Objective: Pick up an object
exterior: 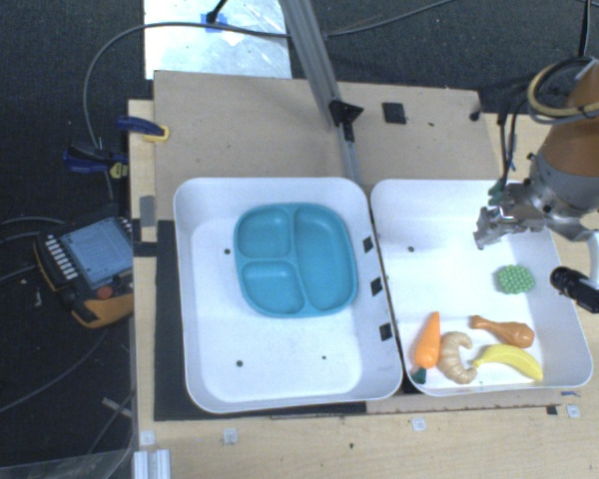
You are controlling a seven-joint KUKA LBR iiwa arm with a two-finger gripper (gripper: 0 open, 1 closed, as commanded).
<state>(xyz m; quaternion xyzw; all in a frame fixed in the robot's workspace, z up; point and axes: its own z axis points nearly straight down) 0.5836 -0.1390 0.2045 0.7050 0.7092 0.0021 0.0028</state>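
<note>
- Right bin (399, 267), near end: orange carrot (427, 339), tan shrimp-like piece (457, 357), yellow banana (509, 361), brown drumstick (501, 330); bumpy green ball (515, 279) lies apart, further back.
- Left bin (205, 367) holds a blue divided plate (295, 259). Brown counter (240, 118), dark floor, cables.
- Gripper (491, 226) over right bin's far right; jaws' state: cannot tell.
</note>
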